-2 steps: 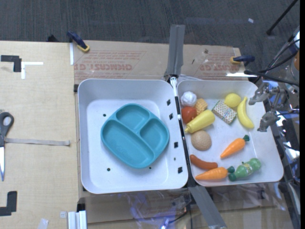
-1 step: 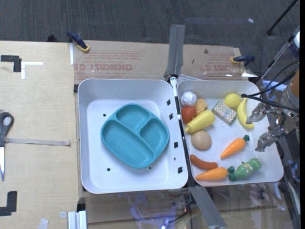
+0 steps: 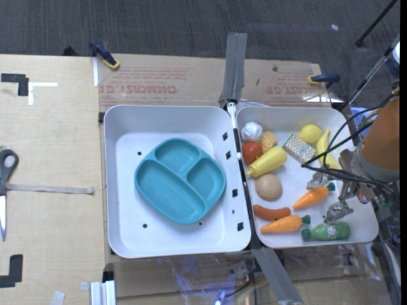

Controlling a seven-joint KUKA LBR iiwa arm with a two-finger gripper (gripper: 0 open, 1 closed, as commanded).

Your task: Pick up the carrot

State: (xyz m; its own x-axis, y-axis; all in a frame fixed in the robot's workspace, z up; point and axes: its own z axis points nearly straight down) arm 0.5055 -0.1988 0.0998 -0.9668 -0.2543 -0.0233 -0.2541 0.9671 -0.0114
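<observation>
The gripper [image 3: 338, 203] hangs low at the right end of the right bin [image 3: 364, 234]; its metal parts are tangled with cables, and I cannot tell how far the fingers stand apart or whether anything sits between them.

There are two carrots. One carrot [image 3: 313, 197] lies just to the left of the fingers, its green top toward them, seemingly touching or nearly so. A second carrot [image 3: 283, 223] lies lower left, farther off, beside a red sausage [image 3: 271, 211]. A green bottle [image 3: 327, 232] lies just below the fingers.

Risks, as I judge them: the nearer carrot is tapered and slanted, so a close on its thin green end could squeeze it out sideways. The bottle is close enough to be nudged or caught instead. The loose cables by the wrist could snag or hide the grasp.

Room is tight. The bin's right wall and lower rim stand close behind and below the fingers, leaving little space to shift that way. Leftward there is some bare floor between the carrot and the potato [image 3: 268, 186]; straight up is free. The blue plate [image 3: 180, 180] in the left bin [image 3: 114, 189] is well apart.
</observation>
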